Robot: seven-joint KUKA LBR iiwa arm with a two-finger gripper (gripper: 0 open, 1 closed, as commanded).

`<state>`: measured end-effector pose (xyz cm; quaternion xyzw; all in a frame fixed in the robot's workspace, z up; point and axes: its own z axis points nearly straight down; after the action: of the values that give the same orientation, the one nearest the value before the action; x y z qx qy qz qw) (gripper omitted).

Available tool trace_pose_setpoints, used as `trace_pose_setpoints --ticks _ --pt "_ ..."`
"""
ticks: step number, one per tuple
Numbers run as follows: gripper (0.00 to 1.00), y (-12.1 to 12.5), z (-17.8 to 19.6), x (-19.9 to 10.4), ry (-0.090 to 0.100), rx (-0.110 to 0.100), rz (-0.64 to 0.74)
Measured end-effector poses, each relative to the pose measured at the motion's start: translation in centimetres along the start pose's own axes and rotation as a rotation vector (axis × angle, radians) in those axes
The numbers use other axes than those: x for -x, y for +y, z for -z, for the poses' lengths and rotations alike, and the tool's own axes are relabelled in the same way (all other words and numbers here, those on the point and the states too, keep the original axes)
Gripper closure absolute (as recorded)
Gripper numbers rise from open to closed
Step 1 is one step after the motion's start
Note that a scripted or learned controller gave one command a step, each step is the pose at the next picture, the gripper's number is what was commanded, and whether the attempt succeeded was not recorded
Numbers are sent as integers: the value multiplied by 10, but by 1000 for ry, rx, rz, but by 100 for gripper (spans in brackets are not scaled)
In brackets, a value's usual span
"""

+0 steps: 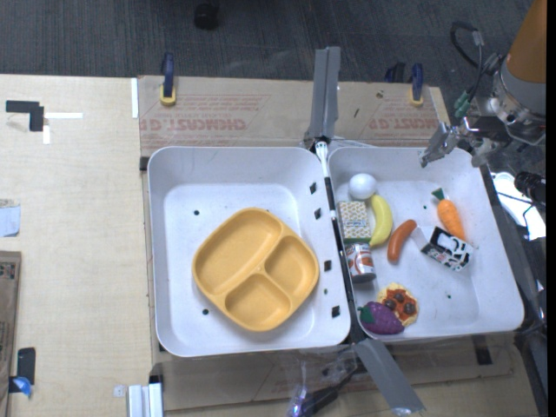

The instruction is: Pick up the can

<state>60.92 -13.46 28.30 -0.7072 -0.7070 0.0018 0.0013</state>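
The can (pixel 360 261) is small, with a red and white label, and lies near the left wall of the right bin (pixel 495 307), just below a small patterned box (pixel 354 220). My gripper (pixel 457 152) hangs over the far right corner of that bin, well up and to the right of the can. Its fingers are spread, and nothing is between them. The grey arm with its orange band (pixel 530 46) comes in from the upper right.
Around the can lie a banana (pixel 380 219), a white ball (pixel 361 185), a sausage (pixel 400 240), a carrot (pixel 449 215), a black-and-white carton (pixel 447 252), a pizza slice (pixel 400 302) and a purple fruit (pixel 380 319). The left bin (pixel 169 233) holds a yellow divided plate (pixel 254 270).
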Motion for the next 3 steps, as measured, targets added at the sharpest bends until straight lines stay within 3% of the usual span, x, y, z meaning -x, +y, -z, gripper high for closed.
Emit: trace_pose_setpoints --ticks 1,2,3 --pt "0 -55 -125 0 1 -1 33" --pt "0 -57 -178 24 0 8 -50" --pt "0 -100 -192 20 1 4 -406"
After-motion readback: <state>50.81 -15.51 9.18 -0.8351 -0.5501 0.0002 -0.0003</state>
